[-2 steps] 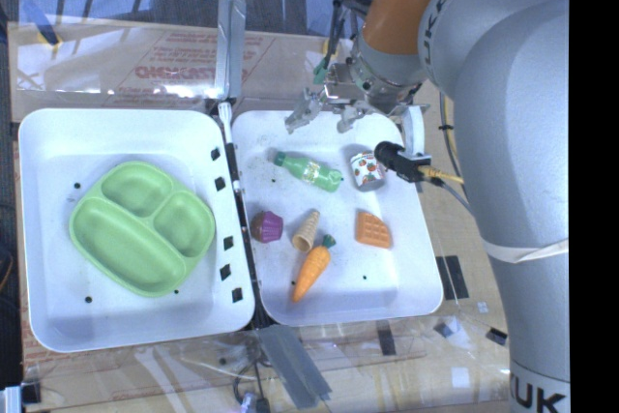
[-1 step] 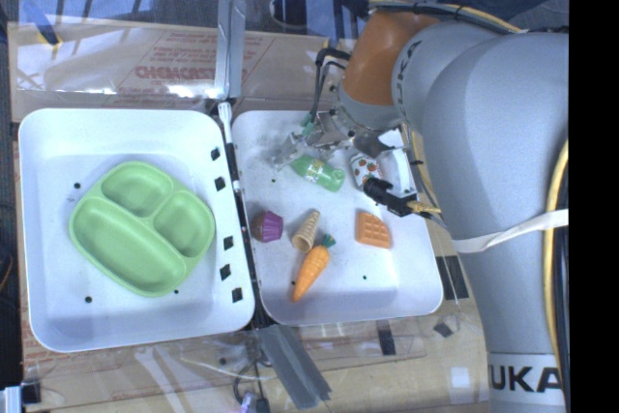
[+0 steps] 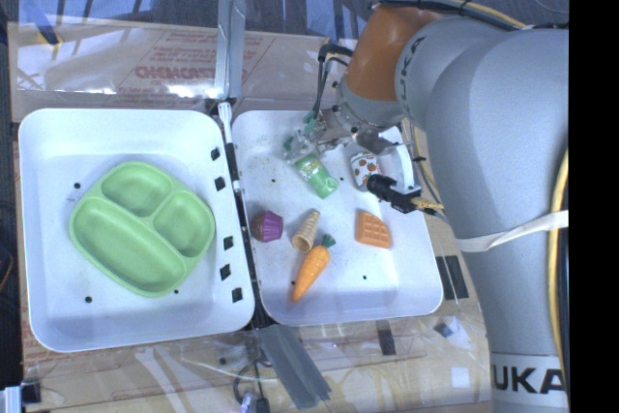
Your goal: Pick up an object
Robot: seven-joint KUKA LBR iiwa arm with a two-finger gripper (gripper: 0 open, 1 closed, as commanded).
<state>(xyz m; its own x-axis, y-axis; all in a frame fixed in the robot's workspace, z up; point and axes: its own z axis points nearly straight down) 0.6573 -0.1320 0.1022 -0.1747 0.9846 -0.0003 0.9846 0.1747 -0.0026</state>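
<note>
Tool (image 3: 314, 145) low at 12 o'clock of right bin (image 3: 416, 290), beside green toy (image 3: 316, 175); fingers state unclear, cannot tell. Nothing lifted yet.

gripper (image 3: 324, 132) fingers indistinct — arm (image 3: 484, 160) cut off at right

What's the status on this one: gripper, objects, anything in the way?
Gripper low over right bin, far end, at green item. No hold confirmed. Carrot, cone, purple piece, orange block loose nearby.
</note>
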